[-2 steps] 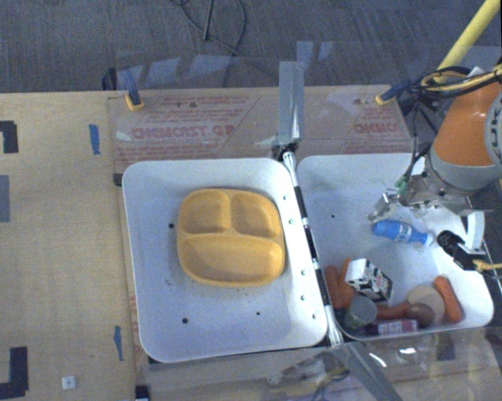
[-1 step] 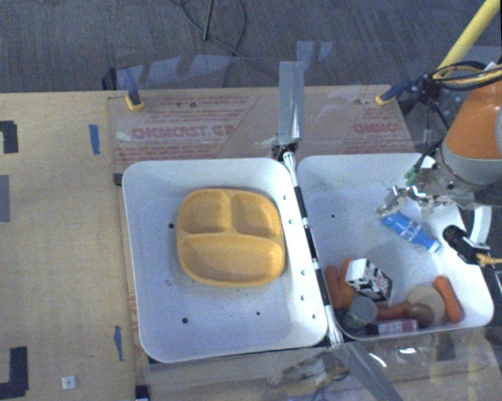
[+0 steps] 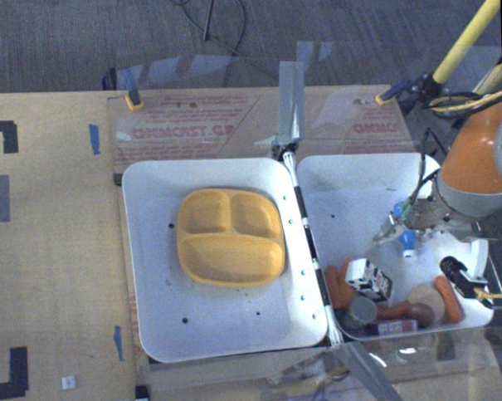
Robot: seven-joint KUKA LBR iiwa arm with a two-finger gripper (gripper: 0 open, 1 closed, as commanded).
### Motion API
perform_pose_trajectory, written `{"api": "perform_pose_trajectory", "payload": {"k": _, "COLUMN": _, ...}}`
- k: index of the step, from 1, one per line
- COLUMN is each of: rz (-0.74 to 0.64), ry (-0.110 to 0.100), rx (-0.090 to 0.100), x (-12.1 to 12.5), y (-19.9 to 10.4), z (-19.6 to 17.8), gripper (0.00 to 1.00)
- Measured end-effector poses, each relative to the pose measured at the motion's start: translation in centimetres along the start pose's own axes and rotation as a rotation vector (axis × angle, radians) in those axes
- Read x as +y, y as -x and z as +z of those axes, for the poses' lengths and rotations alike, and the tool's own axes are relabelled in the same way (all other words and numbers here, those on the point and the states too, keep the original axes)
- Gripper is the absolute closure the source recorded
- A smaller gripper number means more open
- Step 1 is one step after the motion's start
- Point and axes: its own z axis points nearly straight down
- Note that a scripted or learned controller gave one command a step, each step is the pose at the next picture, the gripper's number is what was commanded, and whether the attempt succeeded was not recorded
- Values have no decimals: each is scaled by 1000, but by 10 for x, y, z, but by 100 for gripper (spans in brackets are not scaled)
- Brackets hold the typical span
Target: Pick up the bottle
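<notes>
A smooth yellow plastic tray (image 3: 231, 236) with three rounded compartments lies upside down in the glossy left white bin (image 3: 157, 324) on the pale wooden desk (image 3: 54, 246), well left of the fingers (image 3: 406, 229). In the right white bin (image 3: 342, 183), a clutter of orange, black and tan items (image 3: 388, 296) sits below the fingers. A small bottle with a blue cap (image 3: 407, 240) stands just beneath the metal fingers; whether they are spread or pinching it cannot be told.
</notes>
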Motion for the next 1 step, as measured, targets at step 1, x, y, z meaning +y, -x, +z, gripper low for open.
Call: {"api": "perform_pose_trajectory", "payload": {"k": 1, "rz": 5, "ry": 4, "rx": 0, "x": 1, "y": 2, "z": -11, "gripper": 100}}
